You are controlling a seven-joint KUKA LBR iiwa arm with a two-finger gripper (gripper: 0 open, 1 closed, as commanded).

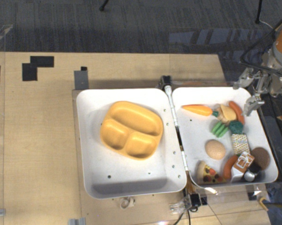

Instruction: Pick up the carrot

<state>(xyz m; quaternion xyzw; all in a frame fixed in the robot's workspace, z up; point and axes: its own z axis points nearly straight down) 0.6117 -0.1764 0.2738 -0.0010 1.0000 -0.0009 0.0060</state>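
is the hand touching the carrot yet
Apart. The camera view shows the hand at the right bin's far right rim, with bare white floor and other toy food between it and the carrot.

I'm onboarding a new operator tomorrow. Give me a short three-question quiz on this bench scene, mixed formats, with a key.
1. True or false: the carrot lies in the same bin as the yellow tray.
2. Multiple choice: where in the right bin is the carrot? A) near its top-left corner B) bottom-right corner C) dead centre
3. Fill in: the pincer sits by the right bin's upper ____ corner, apart from the carrot.

Key: 1 false; 2 A; 3 right
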